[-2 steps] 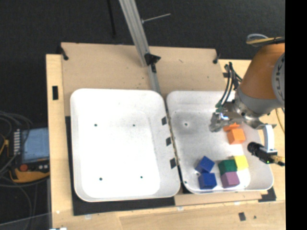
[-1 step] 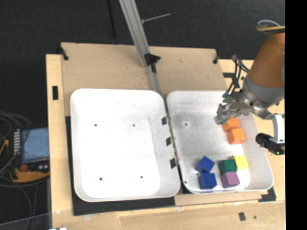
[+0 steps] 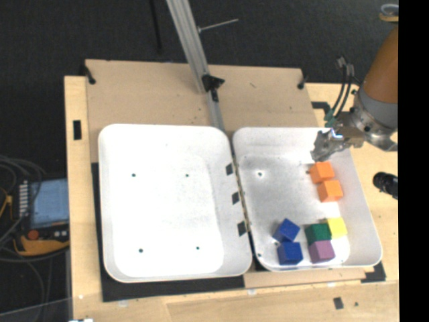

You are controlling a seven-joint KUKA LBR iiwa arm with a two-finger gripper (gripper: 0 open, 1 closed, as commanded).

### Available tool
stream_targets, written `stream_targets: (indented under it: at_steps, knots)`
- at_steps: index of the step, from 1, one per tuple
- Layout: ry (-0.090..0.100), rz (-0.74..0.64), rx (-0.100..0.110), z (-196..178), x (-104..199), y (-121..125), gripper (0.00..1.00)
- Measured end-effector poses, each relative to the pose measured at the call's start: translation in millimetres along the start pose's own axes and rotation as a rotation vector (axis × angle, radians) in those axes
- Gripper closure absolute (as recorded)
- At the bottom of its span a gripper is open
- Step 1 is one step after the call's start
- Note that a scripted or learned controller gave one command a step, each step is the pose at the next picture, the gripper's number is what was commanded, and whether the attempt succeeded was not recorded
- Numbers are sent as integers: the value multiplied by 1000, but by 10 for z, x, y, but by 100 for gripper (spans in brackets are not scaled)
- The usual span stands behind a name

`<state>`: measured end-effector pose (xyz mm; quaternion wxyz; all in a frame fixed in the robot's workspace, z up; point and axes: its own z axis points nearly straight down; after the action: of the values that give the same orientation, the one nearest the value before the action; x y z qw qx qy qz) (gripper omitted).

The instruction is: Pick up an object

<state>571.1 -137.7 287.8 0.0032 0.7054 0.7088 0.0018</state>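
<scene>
Two white bins side by side: left bin (image 3: 167, 200), right bin (image 3: 268, 180) with seven blocks. The gripper (image 3: 324, 146) sits just above the upper orange block (image 3: 322, 172); honestly can't tell its grip state. Second orange block (image 3: 330, 190) just below it.

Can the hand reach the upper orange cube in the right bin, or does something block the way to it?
Probably yes. The hand hangs just above the upper orange cube, with nothing between them. The second orange cube sits close below it, which may crowd the grasp on that side.
</scene>
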Motion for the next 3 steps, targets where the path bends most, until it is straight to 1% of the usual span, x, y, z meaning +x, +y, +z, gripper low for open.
stream_targets:
  at_steps: [1, 2, 3]
  knots:
    - [3, -2, 6, 66, 595, -43, 100]
    - [3, -3, 7, 223, 1200, -21, 100]
    - [3, -2, 8, 265, 1640, -59, 100]
